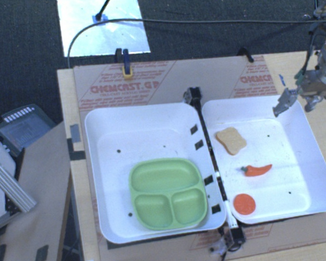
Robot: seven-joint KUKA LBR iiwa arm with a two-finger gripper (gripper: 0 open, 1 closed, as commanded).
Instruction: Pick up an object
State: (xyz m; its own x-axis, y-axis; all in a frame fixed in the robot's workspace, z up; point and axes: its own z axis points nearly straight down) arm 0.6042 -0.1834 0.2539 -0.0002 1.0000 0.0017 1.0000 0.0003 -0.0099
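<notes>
The right bin (315,156) holds three small items. A tan slice of bread (231,140) lies near its back left. In the middle is a red-orange pepper (256,170), and a round orange-red disc (244,204) sits at the front left. My gripper (296,106) hovers over that bin's back right corner, well above and to the right of the bread. Its two grey fingers (281,103) are spread apart, open, with nothing between them.
A green three-compartment plate (168,193) lies at the front of the left bin (105,163). A black divider strip (208,157) runs between the two bins. Cardboard (163,77) lies under the bins, and a grey device (25,128) sits on the side table at left.
</notes>
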